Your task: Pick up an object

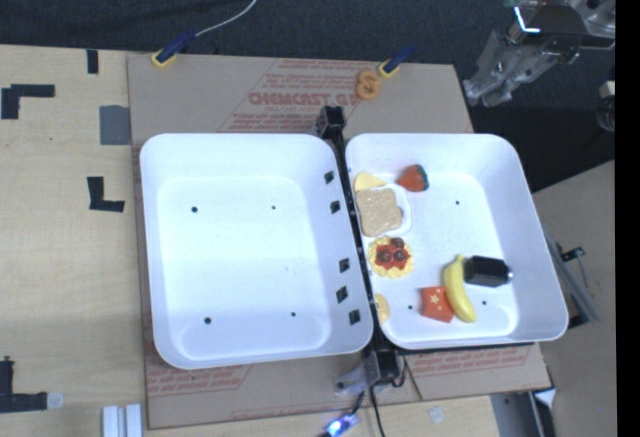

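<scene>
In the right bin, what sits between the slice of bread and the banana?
In the camera view, a small round tart with red and dark fruit lies between the bread and the banana, close to the bin's left wall.

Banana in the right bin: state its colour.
Yellow. The banana shows best in the camera view, beside a black block.
</scene>
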You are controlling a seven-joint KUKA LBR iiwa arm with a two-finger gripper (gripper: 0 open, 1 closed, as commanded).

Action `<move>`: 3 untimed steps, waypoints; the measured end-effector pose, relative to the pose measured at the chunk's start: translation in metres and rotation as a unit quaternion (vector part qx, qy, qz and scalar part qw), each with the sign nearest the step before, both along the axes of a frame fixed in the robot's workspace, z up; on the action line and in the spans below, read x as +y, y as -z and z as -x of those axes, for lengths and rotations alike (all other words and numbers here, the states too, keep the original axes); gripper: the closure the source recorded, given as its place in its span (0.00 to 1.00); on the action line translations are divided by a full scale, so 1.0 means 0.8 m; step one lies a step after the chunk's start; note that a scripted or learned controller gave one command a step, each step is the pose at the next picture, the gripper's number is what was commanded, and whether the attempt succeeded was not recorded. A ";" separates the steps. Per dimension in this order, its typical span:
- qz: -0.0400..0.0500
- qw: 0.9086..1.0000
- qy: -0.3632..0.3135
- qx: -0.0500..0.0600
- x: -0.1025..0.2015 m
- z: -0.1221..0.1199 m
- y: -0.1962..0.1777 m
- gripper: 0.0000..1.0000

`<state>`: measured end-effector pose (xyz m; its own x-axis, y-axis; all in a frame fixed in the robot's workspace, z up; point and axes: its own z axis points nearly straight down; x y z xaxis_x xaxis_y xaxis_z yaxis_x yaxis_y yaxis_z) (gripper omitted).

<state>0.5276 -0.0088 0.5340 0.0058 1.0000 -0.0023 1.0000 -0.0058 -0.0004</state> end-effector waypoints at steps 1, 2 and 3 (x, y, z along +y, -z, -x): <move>-0.001 1.000 -0.005 0.001 0.043 0.057 -0.001 1.00; -0.001 1.000 -0.005 0.000 0.096 0.055 -0.001 1.00; 0.000 1.000 -0.002 -0.001 0.044 -0.054 0.001 1.00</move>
<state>0.5712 0.0264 0.5333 0.0027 1.0000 -0.0022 1.0000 -0.0027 0.0009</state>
